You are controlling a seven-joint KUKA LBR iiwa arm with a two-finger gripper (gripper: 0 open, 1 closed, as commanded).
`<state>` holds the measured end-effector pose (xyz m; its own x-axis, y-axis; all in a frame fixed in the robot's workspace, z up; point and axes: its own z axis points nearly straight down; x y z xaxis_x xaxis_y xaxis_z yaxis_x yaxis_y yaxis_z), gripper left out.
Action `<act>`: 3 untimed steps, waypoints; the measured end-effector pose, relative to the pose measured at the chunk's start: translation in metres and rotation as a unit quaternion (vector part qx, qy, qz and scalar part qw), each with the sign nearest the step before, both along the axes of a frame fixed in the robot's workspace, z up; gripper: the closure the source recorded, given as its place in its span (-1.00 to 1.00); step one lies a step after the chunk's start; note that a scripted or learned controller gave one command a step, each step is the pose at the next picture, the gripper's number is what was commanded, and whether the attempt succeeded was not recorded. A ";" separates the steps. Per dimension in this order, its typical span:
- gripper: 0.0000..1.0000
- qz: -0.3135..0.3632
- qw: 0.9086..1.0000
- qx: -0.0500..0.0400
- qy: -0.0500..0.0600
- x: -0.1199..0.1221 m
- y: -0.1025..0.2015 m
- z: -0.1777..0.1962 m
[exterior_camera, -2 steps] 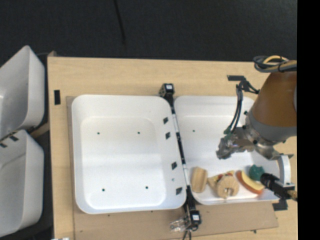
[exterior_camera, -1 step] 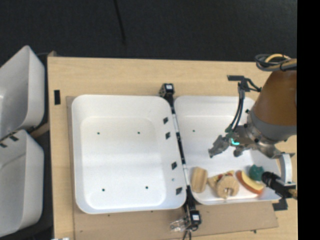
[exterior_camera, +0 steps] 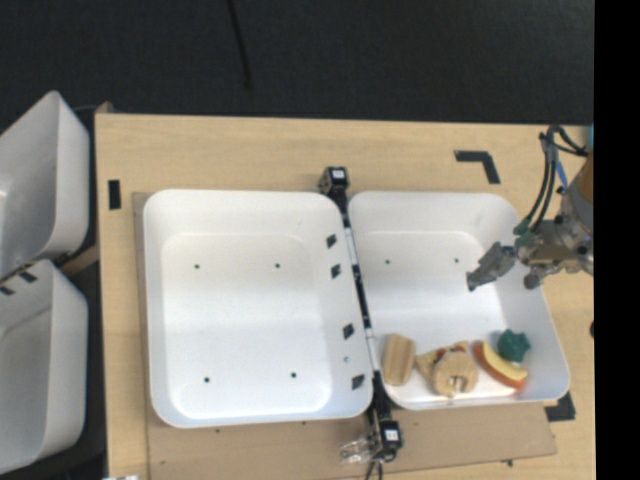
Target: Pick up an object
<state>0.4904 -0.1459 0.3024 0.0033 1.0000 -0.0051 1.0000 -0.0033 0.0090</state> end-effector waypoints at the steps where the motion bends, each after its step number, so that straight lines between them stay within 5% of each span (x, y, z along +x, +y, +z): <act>1: 1.00 0.003 1.000 0.001 0.003 0.000 0.002 0.006; 2: 1.00 0.002 1.000 0.004 0.009 -0.002 0.023 -0.101; 3: 1.00 0.003 1.000 0.001 0.000 0.000 0.014 -0.022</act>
